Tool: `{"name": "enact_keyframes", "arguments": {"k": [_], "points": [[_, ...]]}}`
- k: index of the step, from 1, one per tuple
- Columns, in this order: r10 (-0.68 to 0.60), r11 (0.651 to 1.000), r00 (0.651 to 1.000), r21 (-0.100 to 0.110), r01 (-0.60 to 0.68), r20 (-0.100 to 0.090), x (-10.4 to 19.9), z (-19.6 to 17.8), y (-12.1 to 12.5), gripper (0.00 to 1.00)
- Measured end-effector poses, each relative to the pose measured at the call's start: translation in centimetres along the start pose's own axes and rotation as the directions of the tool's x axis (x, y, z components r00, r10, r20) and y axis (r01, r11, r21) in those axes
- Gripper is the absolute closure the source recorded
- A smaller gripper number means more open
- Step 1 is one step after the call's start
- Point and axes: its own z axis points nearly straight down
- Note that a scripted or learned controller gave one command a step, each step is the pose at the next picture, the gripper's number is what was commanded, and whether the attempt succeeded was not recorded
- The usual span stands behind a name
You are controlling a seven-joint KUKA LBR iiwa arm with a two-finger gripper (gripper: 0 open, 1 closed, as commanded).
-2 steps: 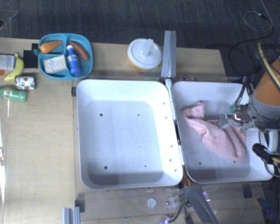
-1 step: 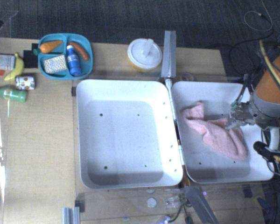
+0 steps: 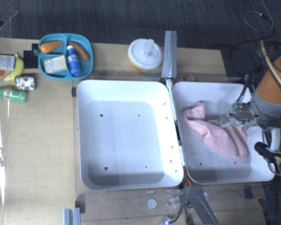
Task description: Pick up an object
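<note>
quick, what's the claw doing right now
Claw: low over the crumpled pink cloth in the right white bin; open or shut cannot be told.

Even overhead light, soft focus.
White bins (image 3: pixel 122 93) look slightly washed out; faint shadows pool toward six o'clock; glare streaks at nine o'clock, perhaps a reflection.
</note>
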Motion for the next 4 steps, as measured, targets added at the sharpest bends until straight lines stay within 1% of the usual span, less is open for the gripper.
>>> {"name": "enact_keyframes", "arguments": {"k": [1, 2, 3, 4], "points": [[-0.003, 1.000, 1.000, -0.003, 0.003, -0.001, 0.2, -1.0, 0.2, 1.00], [-0.003, 1.000, 1.000, -0.003, 0.003, -0.001, 0.2, -1.0, 0.2, 0.00], [-0.142, 0.990, 0.990, 0.001, 0.142, 0.002, 3.0, -2.0, 2.0, 0.00], [-0.222, 0.975, 0.975, -0.008, 0.222, 0.004, 0.9, 2.4, 3.4, 0.00]]}}
